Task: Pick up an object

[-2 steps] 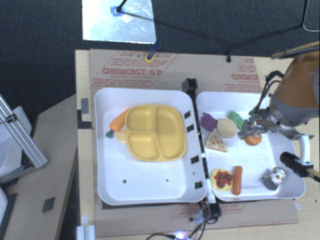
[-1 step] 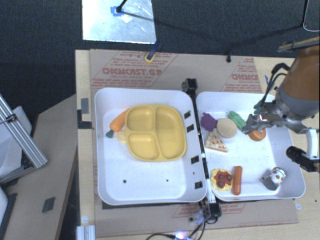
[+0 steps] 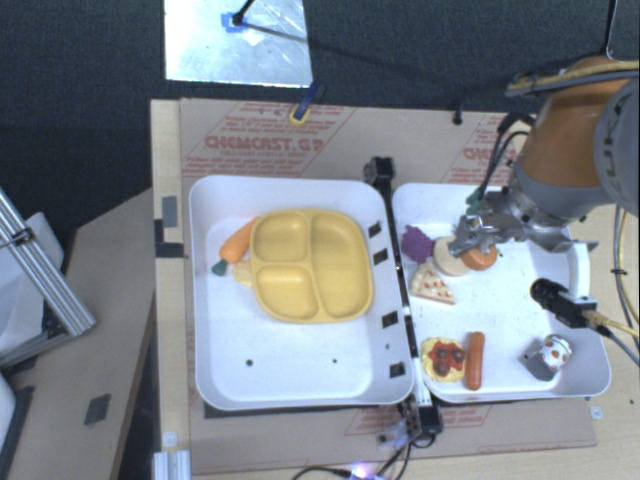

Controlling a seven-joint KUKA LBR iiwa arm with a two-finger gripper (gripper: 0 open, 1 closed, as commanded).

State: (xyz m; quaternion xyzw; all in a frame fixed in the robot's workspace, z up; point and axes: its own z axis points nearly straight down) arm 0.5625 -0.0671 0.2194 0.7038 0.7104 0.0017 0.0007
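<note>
My gripper (image 3: 470, 241) hangs low over the back of the right bin (image 3: 590, 368), right above a round tan and orange toy food piece (image 3: 470, 260). Purple grapes (image 3: 416, 241) lie just left of it and a pizza slice (image 3: 432, 287) sits in front. Nearer the bin's front lie a small round pizza (image 3: 444, 358), a sausage (image 3: 475, 358) and a grey and white object (image 3: 546, 357). The arm hides how the fingers stand.
The left bin (image 3: 210, 298) holds a yellow divided plate (image 3: 305, 265) with a toy carrot (image 3: 236, 241) at its left edge. A black divider (image 3: 392, 258) runs between the bins. A black part (image 3: 560, 301) of the arm reaches over the right bin's right side.
</note>
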